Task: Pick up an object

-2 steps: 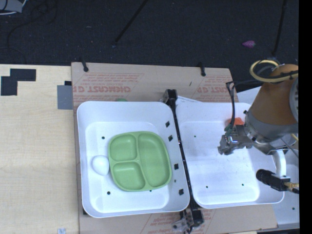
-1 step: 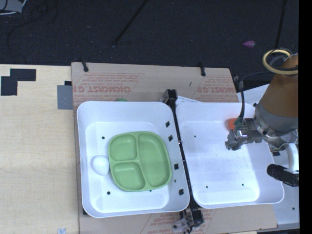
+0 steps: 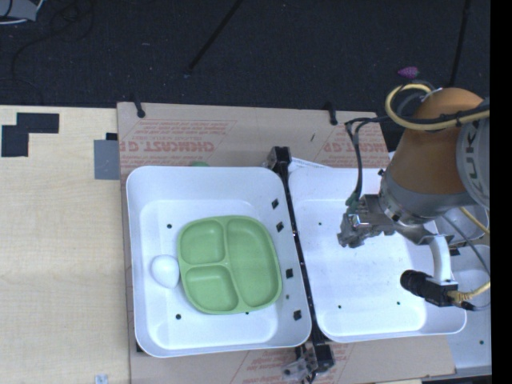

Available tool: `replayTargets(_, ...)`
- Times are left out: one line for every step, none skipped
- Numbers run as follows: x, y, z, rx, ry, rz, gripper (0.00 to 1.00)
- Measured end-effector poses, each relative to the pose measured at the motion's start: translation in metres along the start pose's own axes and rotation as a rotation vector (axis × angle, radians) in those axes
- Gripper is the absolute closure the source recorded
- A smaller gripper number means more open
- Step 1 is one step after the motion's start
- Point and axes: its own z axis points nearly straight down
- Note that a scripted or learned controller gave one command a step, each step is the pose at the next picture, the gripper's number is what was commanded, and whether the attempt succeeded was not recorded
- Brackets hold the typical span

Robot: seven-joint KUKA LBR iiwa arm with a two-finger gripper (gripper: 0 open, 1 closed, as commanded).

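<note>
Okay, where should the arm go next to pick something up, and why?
Probably across to the left bin: the tool hangs over the right bin, while the green three-compartment plastic plate and the small white egg-shaped object lie there.

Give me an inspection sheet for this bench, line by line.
Surface: two white bins side by side, left bin, right bin, on a cardboard sheet.
Job's things: green divided plate in the left bin; white egg-shaped object touching its left edge.
Clutter: nothing seen.
Grippers: gripper over the right bin, holding nothing visible.
Cables: yellow loop on the arm; black cables behind the bench.
Surroundings: dark floor, wooden benchtop.
</note>
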Motion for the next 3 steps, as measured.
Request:
replayTargets(0.052, 0.005, -0.01, -0.002, -0.001, -0.001, 1.0)
replayTargets(0.094, 0.014, -0.011, -0.002, -0.001, 0.001, 1.0)
replayTargets(0.137, 0.028, -0.003, -0.001, -0.003, 0.001, 1.0)
